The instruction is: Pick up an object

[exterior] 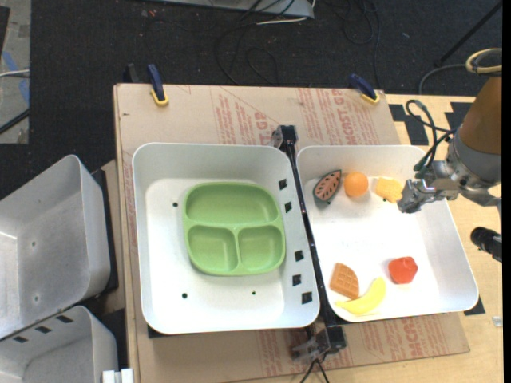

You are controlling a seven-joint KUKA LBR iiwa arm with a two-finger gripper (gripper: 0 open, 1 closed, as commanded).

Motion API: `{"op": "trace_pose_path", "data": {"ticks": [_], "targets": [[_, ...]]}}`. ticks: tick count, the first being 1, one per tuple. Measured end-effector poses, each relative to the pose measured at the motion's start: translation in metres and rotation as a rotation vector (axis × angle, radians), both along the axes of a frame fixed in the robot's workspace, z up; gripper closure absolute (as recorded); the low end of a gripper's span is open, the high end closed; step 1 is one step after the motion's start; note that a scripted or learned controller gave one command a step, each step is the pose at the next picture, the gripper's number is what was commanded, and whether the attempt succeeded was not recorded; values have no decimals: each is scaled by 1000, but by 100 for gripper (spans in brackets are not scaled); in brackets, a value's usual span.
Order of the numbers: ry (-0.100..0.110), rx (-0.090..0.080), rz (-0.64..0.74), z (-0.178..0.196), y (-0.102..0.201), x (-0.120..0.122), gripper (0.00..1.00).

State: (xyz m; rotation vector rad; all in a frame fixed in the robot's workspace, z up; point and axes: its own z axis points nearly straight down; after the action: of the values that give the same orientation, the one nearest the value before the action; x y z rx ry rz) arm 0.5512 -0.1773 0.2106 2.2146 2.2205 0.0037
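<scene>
While gripper (409,198) hovers right of frame, finger state unclear, pale yellow rounded lump (389,188) just beside it, smooth plastic.

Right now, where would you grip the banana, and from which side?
Grip the banana across its narrow middle, coming straight down from above. It lies flat in the right bin, curved, beside the waffle and near the front wall.

Red print on the cardboard sheet (223,110) is unreadable.
</scene>
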Motion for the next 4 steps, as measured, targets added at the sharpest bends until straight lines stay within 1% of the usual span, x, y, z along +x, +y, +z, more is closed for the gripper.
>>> {"op": "trace_pose_path", "data": {"ticks": [1, 2, 3, 4], "targets": [[1, 0, 1, 53, 0, 1, 100], [6, 2, 3, 38, 49, 19, 100], [3, 2, 4, 45, 97, 36, 100], [3, 2, 4, 49, 153, 52, 100]]}}
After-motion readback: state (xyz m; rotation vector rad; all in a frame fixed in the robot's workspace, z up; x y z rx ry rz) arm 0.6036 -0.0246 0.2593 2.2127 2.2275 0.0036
